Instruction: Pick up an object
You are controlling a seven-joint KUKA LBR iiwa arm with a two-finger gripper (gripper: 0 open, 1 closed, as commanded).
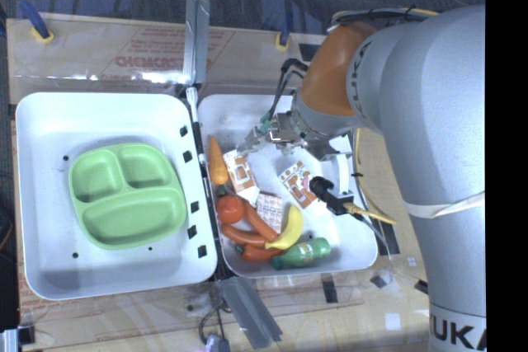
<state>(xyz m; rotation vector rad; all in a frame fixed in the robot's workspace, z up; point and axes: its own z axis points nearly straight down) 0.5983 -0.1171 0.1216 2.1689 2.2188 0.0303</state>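
**Overhead, the arm hangs above the crowded right bin**

The grey arm [429, 111] comes in from the right, and its orange band [330, 74] sits over the far side of the right bin [360, 237]. The wrist points down and left into that bin, toward its upper middle. The tip is small and partly lost against the white floor, so I cannot tell whether the jaws are wide or narrow. Nothing can be seen held between them.

All the loose things lie in the right bin, mostly along its left and near sides. An orange carrot [216, 162] lies against the left wall, running lengthwise. Just beside it is a white-and-orange printed packet [240, 174]. A second packet of the same kind [296, 183] lies near the middle, close under the wrist. A smaller one [269, 205] lies between them, nearer the camera. A red tomato [230, 210] sits below the carrot. A long red sausage-like piece [261, 222] touches it and runs toward a yellow banana [289, 229]. A green bottle [302, 252] lies on its side at the near edge, just under the banana.

The left bin [41, 260] holds a pale green divided plate [128, 194], lying flat and well apart from the arm. Both bins rest on the brown surface [99, 53].
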